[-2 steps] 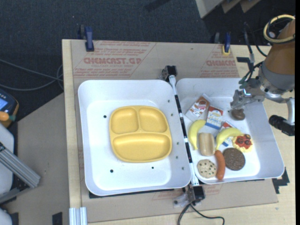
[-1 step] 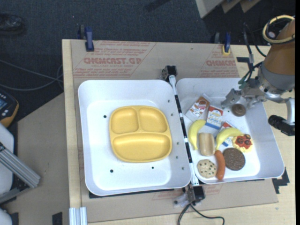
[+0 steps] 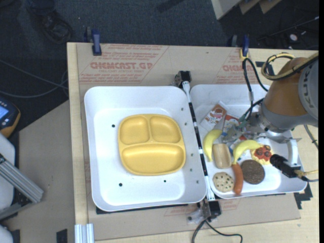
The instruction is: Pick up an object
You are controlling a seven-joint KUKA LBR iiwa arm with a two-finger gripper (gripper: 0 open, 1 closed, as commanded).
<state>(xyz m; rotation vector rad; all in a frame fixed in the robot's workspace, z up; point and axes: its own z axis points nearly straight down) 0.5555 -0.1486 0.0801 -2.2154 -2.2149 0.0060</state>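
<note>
White plastic bins sit side by side on the bench [image 3: 81, 135], which is covered with brown paper printed in red letters. We note the left bin [image 3: 101, 176] holds a yellow divided tray [image 3: 151, 144] with three compartments, lying flat near the bin's middle.

We record the right bin [image 3: 291, 184] as the cluttered one, with toy food items packed close together. A banana [image 3: 210, 142] lies beside the divider between the bins. Just right of it we see a bread roll [image 3: 221, 155], tan, and touching or nearly touching the banana. A second banana [image 3: 245, 148] curves across the middle of the bin. Below it sit a dark brown round patty [image 3: 252, 171], a cookie [image 3: 222, 181] with dark chips, and an orange sausage [image 3: 237, 178] between the two. A red and yellow piece [image 3: 262, 153], possibly a pizza slice, lies just right of the second banana. A white packet with a red print [image 3: 215, 116] lies toward the far side.

The arm enters from the right, its orange band over the right bin. We place the gripper [image 3: 242, 130] low over the bin, just above the second banana. We cannot tell how the pincer stands, since the wrist and cables hide it. We see no item lifted clear of the bin.
</note>
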